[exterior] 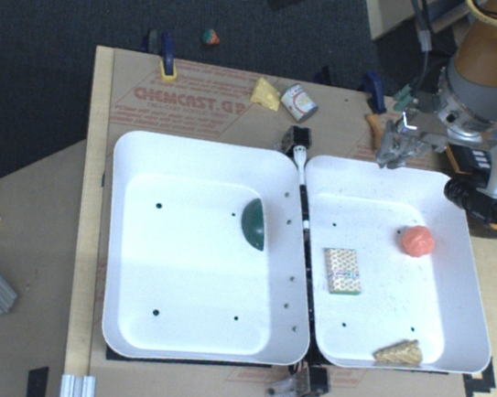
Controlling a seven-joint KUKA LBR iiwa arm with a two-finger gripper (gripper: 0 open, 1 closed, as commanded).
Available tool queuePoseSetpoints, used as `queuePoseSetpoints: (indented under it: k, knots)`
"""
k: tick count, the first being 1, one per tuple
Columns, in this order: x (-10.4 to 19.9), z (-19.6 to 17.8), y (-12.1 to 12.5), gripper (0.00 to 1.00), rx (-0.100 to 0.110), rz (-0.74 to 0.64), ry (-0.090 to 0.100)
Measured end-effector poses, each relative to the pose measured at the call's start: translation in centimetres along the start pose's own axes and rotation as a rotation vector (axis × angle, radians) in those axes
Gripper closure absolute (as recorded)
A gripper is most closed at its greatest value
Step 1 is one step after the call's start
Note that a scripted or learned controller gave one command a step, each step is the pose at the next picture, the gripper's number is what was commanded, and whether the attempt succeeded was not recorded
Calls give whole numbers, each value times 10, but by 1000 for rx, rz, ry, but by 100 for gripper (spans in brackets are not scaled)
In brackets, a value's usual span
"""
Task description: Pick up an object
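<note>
— Which one to take?
— The small round pinkish-red ball (417, 241), in the right white bin (467, 281) near its far wall. It looks light, perhaps soft, and could roll; pinch it across the middle.
— And the hand (394, 152)?
— It hangs above that bin's far rim, well apart from the ball.

The gripper (395, 148) hangs over the right bin's (476, 315) rim at 12 o'clock. Inside lie a pink ball (417, 241) at 2 o'clock, a patterned block (342, 271) left of center, and a tan sponge (398, 353) at 6 o'clock. The left bin (121, 248) holds a green object (255, 223) at 3 o'clock.
</note>
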State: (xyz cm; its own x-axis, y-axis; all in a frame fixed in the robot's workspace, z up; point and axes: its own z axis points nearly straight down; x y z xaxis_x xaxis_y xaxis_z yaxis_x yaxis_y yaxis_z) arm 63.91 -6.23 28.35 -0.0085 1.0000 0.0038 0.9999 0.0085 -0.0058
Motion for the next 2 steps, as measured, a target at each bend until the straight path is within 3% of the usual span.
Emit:
queuePoseSetpoints:
  k: [1,2]
  knots:
    - [92,-114,23,100,-22,-3,-1]
    - [179,-42,13,100,2,-1,-2]
